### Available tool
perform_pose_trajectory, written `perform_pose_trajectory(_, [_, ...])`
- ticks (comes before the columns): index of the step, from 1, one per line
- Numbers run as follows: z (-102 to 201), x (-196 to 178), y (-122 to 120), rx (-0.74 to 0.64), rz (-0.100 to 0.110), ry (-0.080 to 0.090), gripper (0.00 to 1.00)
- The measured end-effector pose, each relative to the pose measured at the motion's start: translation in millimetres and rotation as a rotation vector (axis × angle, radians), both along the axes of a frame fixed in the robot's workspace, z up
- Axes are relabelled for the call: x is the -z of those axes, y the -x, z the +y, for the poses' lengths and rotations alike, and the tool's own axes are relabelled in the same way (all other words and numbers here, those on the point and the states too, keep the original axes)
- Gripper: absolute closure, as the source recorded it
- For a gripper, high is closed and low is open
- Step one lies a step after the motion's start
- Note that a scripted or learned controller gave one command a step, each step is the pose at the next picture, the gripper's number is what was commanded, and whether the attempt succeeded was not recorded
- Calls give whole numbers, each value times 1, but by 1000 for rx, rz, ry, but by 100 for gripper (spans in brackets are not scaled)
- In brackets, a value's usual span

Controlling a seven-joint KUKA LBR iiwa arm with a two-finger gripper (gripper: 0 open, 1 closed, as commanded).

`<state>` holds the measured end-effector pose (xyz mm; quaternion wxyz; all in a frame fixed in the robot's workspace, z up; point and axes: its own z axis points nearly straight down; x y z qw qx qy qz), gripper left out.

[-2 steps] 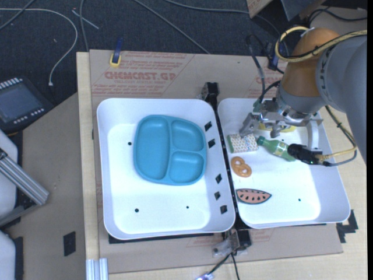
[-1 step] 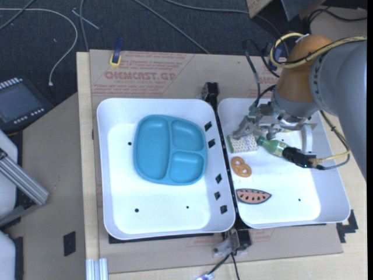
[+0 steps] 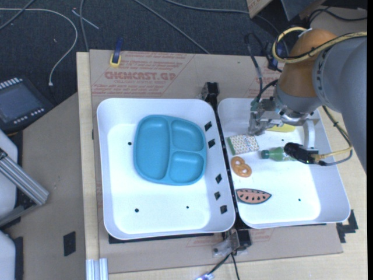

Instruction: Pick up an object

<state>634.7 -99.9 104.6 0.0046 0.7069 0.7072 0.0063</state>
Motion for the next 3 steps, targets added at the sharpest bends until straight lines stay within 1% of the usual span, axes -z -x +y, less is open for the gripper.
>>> perform_pose_trajectory(1, [1,-65,-3,-1,9,3,100])
perform_pose_trajectory(2, [1,-131,-7,-1,6,4,100])
perform_pose_trajectory(3, [-2,-196,-5,-1,6,4,100])
